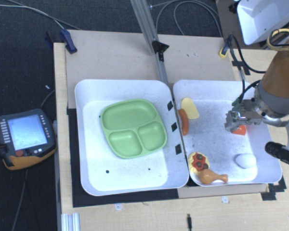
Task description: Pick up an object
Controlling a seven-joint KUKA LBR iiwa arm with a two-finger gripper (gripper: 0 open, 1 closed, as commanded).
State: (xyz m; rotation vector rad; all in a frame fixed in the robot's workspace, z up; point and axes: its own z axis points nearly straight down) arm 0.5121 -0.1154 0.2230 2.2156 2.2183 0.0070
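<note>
Taking the right bin (216,93) as the landmark: at its near rim lie a toy chicken drumstick (213,178) and, touching it, a pizza slice (198,161). A white egg (245,160) rests near the bin's near-right corner. Farther in, the gripper (237,121) hangs over the bin's right side, directly above a small red-orange object (239,129); whether its fingers grip it cannot be told. By the bin's left wall lie a hot dog (184,121) and a yellow chip (190,108). Left of that bin, the other bin (86,143) holds a green divided plate (133,127).
</note>
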